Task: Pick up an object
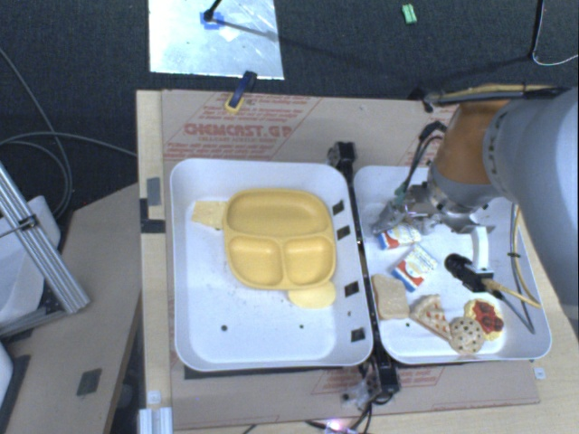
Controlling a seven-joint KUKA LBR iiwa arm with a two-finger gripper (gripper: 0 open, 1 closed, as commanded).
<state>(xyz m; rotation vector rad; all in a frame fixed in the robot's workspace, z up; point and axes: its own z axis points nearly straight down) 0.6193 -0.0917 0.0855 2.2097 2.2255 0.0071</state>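
Looks like the reach-in step: gripper (401,213) parked over the red-white packet (391,239), grip state can't be told; a descent at 6 o'clock is needed.

Both bins (194,333) white. Divided tray (276,238) pale yellow. Arm (529,147) grey with an orange band (466,143). Packets (412,268) white, marked red and blue. Cookie (466,334) tan with dark specks.

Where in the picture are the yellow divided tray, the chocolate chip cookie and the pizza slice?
Yellow divided tray (277,237): camera view, left bin, centre of the tray.
Chocolate chip cookie (466,334): camera view, right bin, middle of the cookie.
Pizza slice (430,314): camera view, right bin, its topping.
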